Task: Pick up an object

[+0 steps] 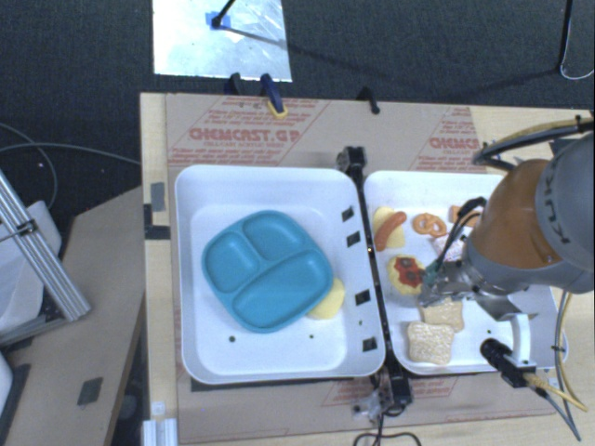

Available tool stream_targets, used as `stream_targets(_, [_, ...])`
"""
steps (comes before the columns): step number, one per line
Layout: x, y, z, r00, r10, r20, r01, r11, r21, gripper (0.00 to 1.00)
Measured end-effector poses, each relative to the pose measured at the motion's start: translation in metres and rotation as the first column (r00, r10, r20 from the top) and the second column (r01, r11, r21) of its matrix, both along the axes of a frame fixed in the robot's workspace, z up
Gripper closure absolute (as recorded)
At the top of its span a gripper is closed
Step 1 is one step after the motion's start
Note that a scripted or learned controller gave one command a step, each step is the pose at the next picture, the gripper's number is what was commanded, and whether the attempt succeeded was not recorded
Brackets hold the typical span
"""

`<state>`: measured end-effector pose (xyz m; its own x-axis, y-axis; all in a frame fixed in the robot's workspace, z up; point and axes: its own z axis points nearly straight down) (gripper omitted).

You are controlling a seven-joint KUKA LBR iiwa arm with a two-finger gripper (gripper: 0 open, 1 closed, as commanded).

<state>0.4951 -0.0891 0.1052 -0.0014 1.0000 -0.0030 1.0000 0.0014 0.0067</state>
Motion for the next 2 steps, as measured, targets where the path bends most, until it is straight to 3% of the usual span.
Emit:
stream_targets(1, [-0.007,0.08,0.09,1.0,0.012,0.002,-0.012,1.0,0.006,1.0])
stream_targets(2, [-0.003,0.151,0.141,1.0,0.011,0.0,-0.011,1.0,0.006,1.0])
